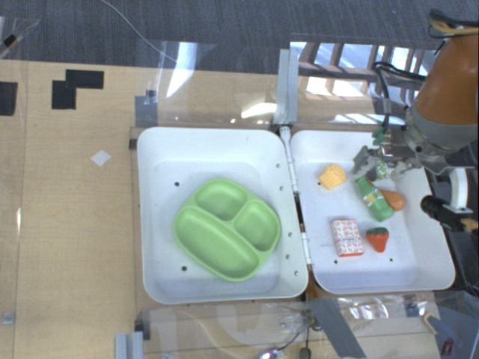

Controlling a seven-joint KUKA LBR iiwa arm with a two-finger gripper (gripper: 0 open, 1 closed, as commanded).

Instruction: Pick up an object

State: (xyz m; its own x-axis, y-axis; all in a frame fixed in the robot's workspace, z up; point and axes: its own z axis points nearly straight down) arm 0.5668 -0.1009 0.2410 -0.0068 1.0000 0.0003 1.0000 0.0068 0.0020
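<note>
Your end effector (378, 163) hangs over the right bin (426, 279), just above the green bottle (373, 199). I cannot tell its grip. Go straight down (mind the orange carrot (394, 199) touching it).

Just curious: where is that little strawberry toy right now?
The strawberry lies in the right bin, near its front, just right of the small red-and-white box and below the green bottle.

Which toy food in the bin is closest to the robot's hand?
The green bottle. Its top end lies right under the gripper, while the yellow corn, orange carrot, red strawberry and red-and-white box sit farther off.
</note>
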